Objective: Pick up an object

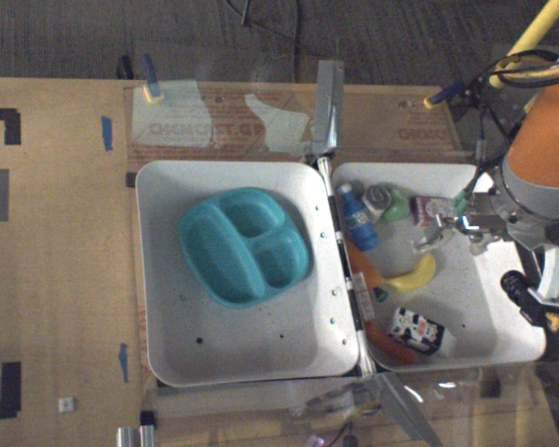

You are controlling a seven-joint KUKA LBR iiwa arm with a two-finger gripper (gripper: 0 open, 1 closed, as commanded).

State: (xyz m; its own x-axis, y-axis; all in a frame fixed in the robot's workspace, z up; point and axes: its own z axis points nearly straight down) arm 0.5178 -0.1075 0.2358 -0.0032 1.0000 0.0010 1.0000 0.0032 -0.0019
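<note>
The right bin [484, 329] holds several objects. A yellow banana [415, 276] lies near its middle. A blue bottle [357, 218] and an orange carrot-like piece [364, 260] lie along its left wall. A grey and green can [389, 202] and a pink and white packet [428, 210] sit at the back. A black and white box [417, 330] rests at the front. My gripper [440, 237] hangs low over the bin's back middle, just above and right of the banana and beside the packet. Nothing shows in its grasp.
The left bin [168, 324] holds a teal divided plate [244, 246]. A metal divider [328, 119] runs between the bins. The grey arm with its orange band [543, 152] and cables fills the right bin's far right side.
</note>
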